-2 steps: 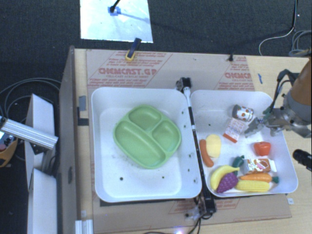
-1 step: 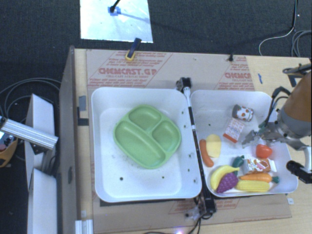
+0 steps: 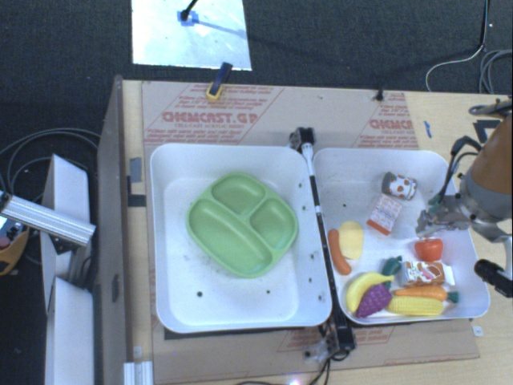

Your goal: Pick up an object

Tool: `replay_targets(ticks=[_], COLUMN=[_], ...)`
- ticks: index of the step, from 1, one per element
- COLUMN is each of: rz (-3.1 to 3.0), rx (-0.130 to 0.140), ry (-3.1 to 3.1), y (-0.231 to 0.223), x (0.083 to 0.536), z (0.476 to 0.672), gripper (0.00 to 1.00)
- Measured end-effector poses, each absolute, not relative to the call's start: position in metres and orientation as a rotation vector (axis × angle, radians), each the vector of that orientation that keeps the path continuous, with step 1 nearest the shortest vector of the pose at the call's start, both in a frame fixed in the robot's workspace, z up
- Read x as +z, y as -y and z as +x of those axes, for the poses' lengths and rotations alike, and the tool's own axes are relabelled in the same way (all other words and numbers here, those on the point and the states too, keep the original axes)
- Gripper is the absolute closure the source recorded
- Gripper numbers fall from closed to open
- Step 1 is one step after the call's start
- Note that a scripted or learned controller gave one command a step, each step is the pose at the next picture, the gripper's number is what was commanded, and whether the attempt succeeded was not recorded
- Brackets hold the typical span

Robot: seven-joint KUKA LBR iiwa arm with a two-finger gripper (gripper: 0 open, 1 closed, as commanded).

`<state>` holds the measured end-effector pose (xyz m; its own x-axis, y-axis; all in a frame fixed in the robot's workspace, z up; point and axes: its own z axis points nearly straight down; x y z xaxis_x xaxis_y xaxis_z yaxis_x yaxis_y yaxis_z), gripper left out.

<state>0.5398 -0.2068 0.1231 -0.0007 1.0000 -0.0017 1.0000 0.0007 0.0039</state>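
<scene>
The camera view looks down on two white bins side by side. The left bin [image 3: 172, 215] holds a green divided tray [image 3: 242, 224] lying tilted near its middle. The right bin [image 3: 353, 171] holds the clutter: a small dark and white can [image 3: 399, 185] at the far side, a red and white carton [image 3: 385, 213] just nearer than it, a pale yellow piece [image 3: 350, 239] and an orange sausage shape [image 3: 338, 252] toward the left wall, and a near-right cluster of a banana [image 3: 365, 283], purple grapes [image 3: 373, 299], a corn cob [image 3: 416, 305], a carrot [image 3: 418, 292], a small teal piece [image 3: 393, 265] and a printed packet [image 3: 427, 273].

The gripper [image 3: 437, 223] reaches in from the right and sits low over the right side of that bin, directly above a red tomato [image 3: 430, 249], which lies just far of the packet. Whether it touches the tomato cannot be judged from this angle, and I cannot tell how the fingers stand, since they merge with the grey wrist hardware.

The tomato is the likeliest target. It looks like a toy: light, stiff and smooth, so it should lift easily but may slip or roll out of a pinch. Closing across its widest part, straight down over the centre, seems the safest hold. The packet touching its near side could be nudged or caught along with it.
</scene>
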Motion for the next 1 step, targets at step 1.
replay_targets(ticks=[1], rz=[2.213], rx=[0.005], ry=[-2.221], y=[0.2025], x=[0.2099], z=[0.5285], gripper=[1.0])
